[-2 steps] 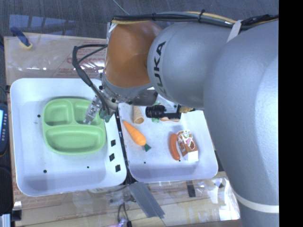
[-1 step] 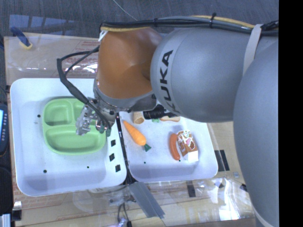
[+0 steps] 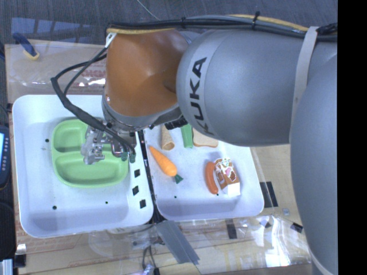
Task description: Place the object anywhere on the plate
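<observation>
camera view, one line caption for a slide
KUKA arm's gripper over green plate in left bin; carrot in right bin.

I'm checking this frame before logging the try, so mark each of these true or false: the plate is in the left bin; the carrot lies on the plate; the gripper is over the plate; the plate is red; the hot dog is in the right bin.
1. The green plate is in the left bin. True.
2. The carrot lies on the plate. False: it lies in the right bin, near the divider.
3. The gripper is over the plate. True: it hangs above the plate's upper right part.
4. The plate is red. False: it is green, with compartments.
5. The hot dog is in the right bin. True, beside a small packaged item.
</observation>
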Controlling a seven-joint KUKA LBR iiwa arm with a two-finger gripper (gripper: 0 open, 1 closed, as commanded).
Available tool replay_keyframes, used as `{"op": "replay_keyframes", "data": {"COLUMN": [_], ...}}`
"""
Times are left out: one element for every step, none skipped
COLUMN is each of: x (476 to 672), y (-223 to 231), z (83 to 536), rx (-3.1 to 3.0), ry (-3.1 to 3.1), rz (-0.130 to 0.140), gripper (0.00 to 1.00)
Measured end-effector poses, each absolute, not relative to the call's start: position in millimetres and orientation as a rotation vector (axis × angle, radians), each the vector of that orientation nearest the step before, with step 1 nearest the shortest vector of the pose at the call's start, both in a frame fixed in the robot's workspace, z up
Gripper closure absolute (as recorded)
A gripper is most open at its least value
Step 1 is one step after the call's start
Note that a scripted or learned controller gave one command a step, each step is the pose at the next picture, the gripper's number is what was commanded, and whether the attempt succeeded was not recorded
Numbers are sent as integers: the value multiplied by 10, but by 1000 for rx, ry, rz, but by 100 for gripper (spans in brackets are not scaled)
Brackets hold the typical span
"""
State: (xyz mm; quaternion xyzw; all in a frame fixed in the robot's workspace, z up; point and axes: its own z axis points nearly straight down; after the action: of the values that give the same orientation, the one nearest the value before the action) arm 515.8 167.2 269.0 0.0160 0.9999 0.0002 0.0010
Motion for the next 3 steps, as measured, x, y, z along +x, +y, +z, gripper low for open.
{"op": "replay_keyframes", "data": {"x": [5032,4890,4876], "y": [1814,1801,1726], "z": [3063,2634,2014], "rx": [-560,-1017,-1277], "ry": [3085,2972,2874], "rz": [1,-1,0], "gripper": [100,100,100]}}
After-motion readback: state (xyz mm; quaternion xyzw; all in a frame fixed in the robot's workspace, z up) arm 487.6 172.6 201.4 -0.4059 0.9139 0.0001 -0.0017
